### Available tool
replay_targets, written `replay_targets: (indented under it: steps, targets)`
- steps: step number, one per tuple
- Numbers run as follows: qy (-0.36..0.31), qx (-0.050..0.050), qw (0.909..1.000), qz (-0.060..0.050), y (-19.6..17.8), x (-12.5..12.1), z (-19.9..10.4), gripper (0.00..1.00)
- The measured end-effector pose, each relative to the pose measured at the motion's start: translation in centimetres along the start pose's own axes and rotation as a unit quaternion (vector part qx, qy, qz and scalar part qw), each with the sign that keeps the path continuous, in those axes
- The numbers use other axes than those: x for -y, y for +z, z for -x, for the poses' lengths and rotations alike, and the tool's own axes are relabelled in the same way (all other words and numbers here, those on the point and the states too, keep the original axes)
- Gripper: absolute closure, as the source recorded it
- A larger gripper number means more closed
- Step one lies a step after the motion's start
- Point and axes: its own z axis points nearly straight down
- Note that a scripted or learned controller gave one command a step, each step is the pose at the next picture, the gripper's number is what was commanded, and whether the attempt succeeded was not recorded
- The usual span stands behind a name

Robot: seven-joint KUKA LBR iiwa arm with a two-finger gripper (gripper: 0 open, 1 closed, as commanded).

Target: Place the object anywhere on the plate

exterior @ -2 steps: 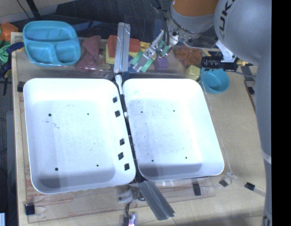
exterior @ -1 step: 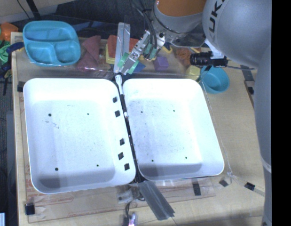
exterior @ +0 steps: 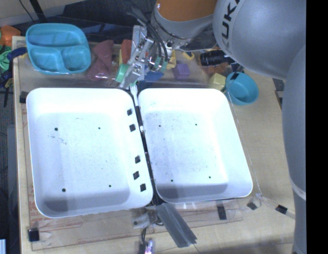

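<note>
The two-finger metal pincer hangs at about twelve o'clock of the scene, just above the top rims where the two bins meet; its fingers point down and to the left, and whether they are apart or together I cannot tell, though a small green object sits right at the fingertips, too blurred to say if it is gripped. Above the pincer, toward one o'clock, the orange band of the wrist joins the bulky grey arm, which runs down the three o'clock side. At twelve o'clock, behind the pincer, lies a loose scatter of small coloured blocks and toys on the bench, near the bins' far rims. At ten o'clock from the pincer rests a light-blue plastic plate with three compartments, on the bench beyond the left bin. At three o'clock from the pincer a small round blue cup stands just beside the right bin's upper corner. The shallow white left bin spreads out at seven o'clock, the shallow white right bin at five o'clock, their inner walls touching along a seam marked by small black tabs.
</note>
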Motion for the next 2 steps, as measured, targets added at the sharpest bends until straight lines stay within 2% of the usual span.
replay_targets:
  steps: [1, 2]
  targets:
    - [-0.122, 0.004, 0.9925, 0.001, -8.8, 4.7, 1.4, 1.0]
    - [-0.136, 0.001, 0.9907, 0.001, -3.5, 2.1, -2.5, 1.0]
